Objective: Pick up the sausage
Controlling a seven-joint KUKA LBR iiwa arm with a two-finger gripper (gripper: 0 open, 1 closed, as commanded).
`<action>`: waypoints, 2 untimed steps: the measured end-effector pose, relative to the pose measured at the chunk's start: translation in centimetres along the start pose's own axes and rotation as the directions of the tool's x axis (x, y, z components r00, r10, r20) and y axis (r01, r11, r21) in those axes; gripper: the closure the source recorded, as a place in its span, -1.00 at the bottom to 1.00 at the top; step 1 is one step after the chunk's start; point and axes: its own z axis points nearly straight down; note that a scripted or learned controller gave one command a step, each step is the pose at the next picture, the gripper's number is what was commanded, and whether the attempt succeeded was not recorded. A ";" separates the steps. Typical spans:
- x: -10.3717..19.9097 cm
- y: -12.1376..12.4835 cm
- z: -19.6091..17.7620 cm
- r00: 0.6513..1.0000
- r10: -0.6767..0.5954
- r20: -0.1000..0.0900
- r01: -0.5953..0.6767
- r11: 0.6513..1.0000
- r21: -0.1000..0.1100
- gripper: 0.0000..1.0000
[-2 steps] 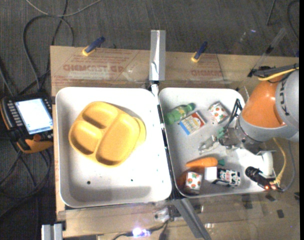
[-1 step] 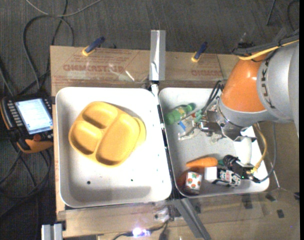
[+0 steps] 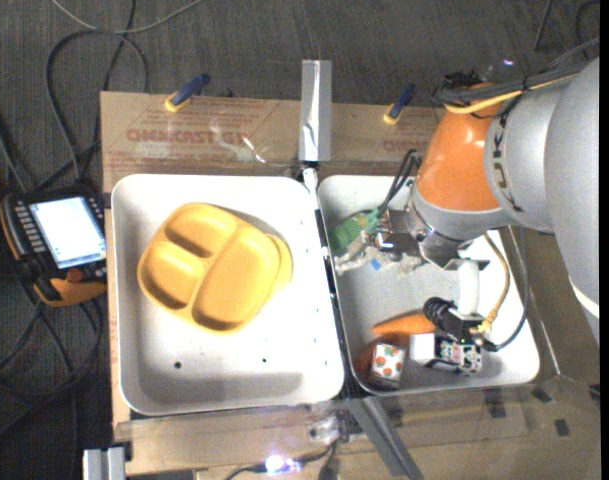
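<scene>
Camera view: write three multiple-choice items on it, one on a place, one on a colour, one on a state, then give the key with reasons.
1. Where does the tray lie?
A. In the left bin
B. In the right bin
C. On the floor

2. What colour is the tray?
A. Blue
B. Yellow
C. Black

3. How does the carrot lie?
A. Standing on end
B. Hanging from the arm
C. Flat on the bin floor

Key: 1 A, the tray rests inside the left bin. 2 B, its whole surface is yellow. 3 C, the carrot lies flat in the right bin, beside the dice near the front wall, with the arm above the bin's back half.
</scene>
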 end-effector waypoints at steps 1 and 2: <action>-4.0 9.9 -24.1 0.996 0.087 0.005 -0.087 0.996 -0.004 -1.00; 7.1 11.1 -8.8 0.960 0.280 0.003 -0.280 0.960 -0.001 -1.00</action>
